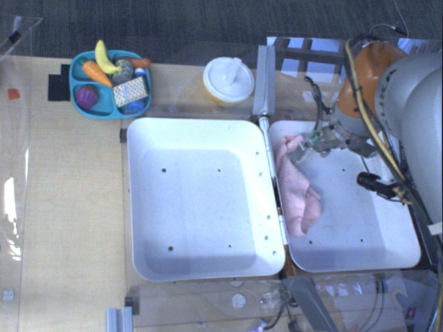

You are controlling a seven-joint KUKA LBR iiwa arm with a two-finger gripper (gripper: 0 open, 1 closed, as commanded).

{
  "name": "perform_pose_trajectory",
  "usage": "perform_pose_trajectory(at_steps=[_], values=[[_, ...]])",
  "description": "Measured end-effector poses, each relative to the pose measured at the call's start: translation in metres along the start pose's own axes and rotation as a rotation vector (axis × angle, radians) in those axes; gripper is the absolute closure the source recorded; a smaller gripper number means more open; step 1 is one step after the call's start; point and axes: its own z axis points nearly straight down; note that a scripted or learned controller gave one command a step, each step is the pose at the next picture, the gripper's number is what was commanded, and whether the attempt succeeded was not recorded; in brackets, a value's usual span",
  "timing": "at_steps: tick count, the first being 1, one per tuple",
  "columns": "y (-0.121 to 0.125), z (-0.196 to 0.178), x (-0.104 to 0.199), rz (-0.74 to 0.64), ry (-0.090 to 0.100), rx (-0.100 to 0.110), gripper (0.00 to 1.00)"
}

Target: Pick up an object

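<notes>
A crumpled pink cloth (297, 189) lies along the left side of the right white bin (367, 244), stretched from near the bin's top wall down towards its middle. My gripper (306, 149) hangs low at the cloth's upper end, touching or nearly touching its top right edge. The grey arm with its orange band (367, 75) comes in from the upper right, above the bin's back corner. The wrist hides the tip of the gripper where it meets the cloth.
The left white bin (201, 199) sits beside the right one, with a metal divider (263, 81) at the back between them. On the bench behind are a blue tray of toy food (111, 83) and a white lidded cup (228, 79). Cables (381, 182) hang over the right bin.
</notes>
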Motion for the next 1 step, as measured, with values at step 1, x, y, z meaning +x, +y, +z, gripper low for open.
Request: perform_pose_trajectory(at_steps=[1], values=[[-0.0706, 0.0072, 0.0072, -0.029, -0.003, -0.008, 0.0]])
